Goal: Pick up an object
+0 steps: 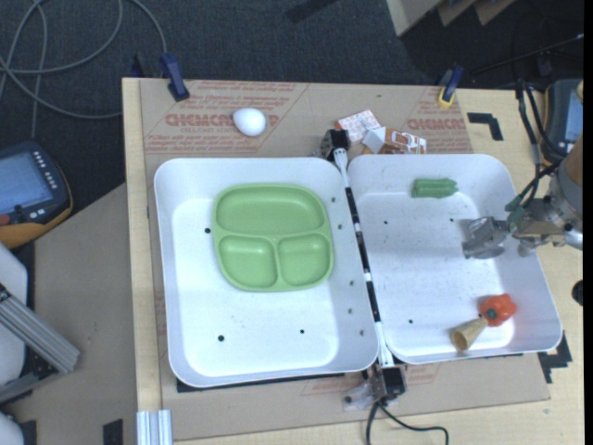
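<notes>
The jaws are being held low over the right bin, toward its 3 o'clock edge, with the grey wrist reaching in from 3 o'clock of the view. Whether the jaws are spread or pressed together cannot be told, as the metal tip is blurred, and nothing is being seen pinched between them. Three candidate things are lying in that bin. A green oblong piece is resting near the bin's far wall, at about 11 o'clock from the jaws, with its long axis running roughly 9 to 3 o'clock. An orange-red piece is lying at about 5 o'clock from the jaws, and a tan cone-like piece is lying just beside it, its long axis slanted from about 7 to 1 o'clock, the two appearing to touch. The orange-red piece is being judged slightly nearer to the jaws than the green one, though both are apart from them. In the left bin, a green divided plate is lying well apart from the jaws. A white egg-shaped thing and some small packets are resting on the worktop beyond the bins. The pick is being judged as not yet made.
</notes>
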